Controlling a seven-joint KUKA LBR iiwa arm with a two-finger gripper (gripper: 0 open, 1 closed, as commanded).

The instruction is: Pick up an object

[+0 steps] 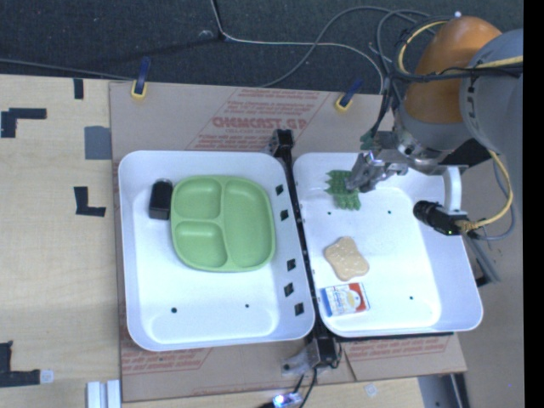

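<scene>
1. Target: the green toy [344, 189] lies in the right bin [408, 308], at about 11 o'clock of that bin's floor, close to the back wall and near the divider side.
2. The gripper [367, 174] sits directly over the toy's 1 o'clock edge, touching or almost touching it. Finger state: cannot tell, since the wrist body hides the tips and nothing is seen between them.
3. Judgement on the step: this looks like the descent or closing phase on the green toy. To do it well, centre the fingers over the toy's bulk, not its edge, go low enough to get below its widest part, then close and lift straight up.
4. Risk, as a judgement: the toy looks irregular and leafy, so an off-centre pinch may slip off or push it towards the back wall.
5. Other items in the right bin: a tan biscuit-like piece [346, 258] near the centre-left, and a small red-and-white carton [344, 299] at about 7 o'clock, touching the front-left wall. Both are well apart from the gripper.
6. The left bin [204, 321] holds a green divided plate [223, 223] at centre, with a small black block [160, 200] touching its 9 o'clock edge.
7. Surroundings: the bins rest on a cardboard sheet [246, 117] on the wooden bench [51, 253]; cables run along the dark backdrop at 12 o'clock.
</scene>
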